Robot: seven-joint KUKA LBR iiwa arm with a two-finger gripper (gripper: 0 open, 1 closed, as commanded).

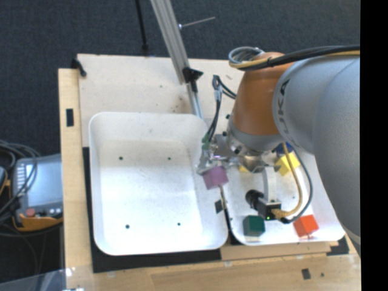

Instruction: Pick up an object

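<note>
— What's the bench (121,83) look like from your end?

— I see a pale wooden top, speckled, with two shallow white bins touching side by side. The left bin (151,123) sits square on a dark mat (88,211). I can make out the right bin (285,238) only along its near edge.

— Anything else on the wood?

— A slanted metal post (173,35) rises from its far side.
</note>
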